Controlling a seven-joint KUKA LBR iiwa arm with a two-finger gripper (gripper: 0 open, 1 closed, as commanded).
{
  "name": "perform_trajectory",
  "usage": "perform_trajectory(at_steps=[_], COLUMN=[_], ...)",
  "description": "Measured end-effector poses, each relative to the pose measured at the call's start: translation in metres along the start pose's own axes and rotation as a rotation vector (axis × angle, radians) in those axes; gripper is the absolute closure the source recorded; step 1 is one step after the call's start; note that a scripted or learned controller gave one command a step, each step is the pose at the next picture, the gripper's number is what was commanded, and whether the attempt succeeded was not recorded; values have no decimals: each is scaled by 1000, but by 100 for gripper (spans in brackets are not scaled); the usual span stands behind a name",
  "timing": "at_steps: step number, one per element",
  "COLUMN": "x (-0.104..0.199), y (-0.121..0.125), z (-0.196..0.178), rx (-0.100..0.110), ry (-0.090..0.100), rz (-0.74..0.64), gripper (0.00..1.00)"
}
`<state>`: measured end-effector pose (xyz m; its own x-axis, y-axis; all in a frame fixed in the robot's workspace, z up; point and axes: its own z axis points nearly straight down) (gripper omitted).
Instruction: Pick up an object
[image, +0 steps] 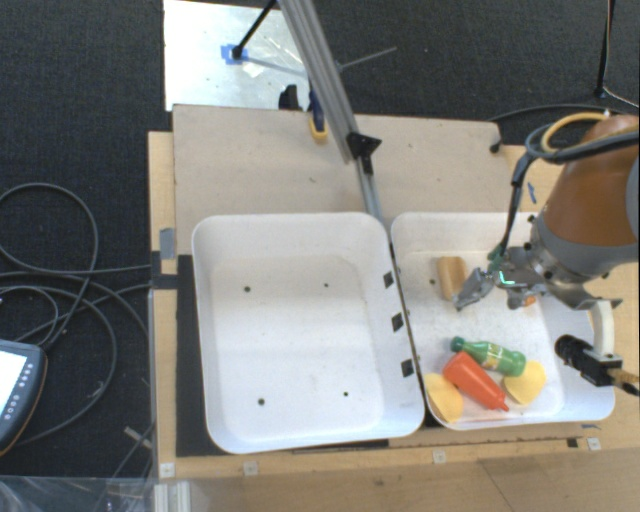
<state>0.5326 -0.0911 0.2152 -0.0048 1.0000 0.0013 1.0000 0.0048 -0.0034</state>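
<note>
In the right bin (420, 235) lie a tan wooden block (450, 272) near the back, a green bottle (488, 355), an orange carrot (476, 381) and two yellow pieces (445, 398) (528, 382) at the front. My gripper (488, 288) hangs over the right bin's middle, just right of the tan block and above the green bottle. Nothing shows in its grasp. The orange-banded wrist (592, 205) covers the bin's right side.
The left bin (215, 240) lies beside the right one, with a dark clip-lined seam (397, 322) between them. A slanted metal pole (330, 85) crosses the back of the bench. Cables lie on the floor at left.
</note>
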Motion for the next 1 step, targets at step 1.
perform_trajectory(at_steps=[1], x=[0], y=[1], z=[-2], rx=[-4], ry=[-1], rz=[3], gripper=[0])
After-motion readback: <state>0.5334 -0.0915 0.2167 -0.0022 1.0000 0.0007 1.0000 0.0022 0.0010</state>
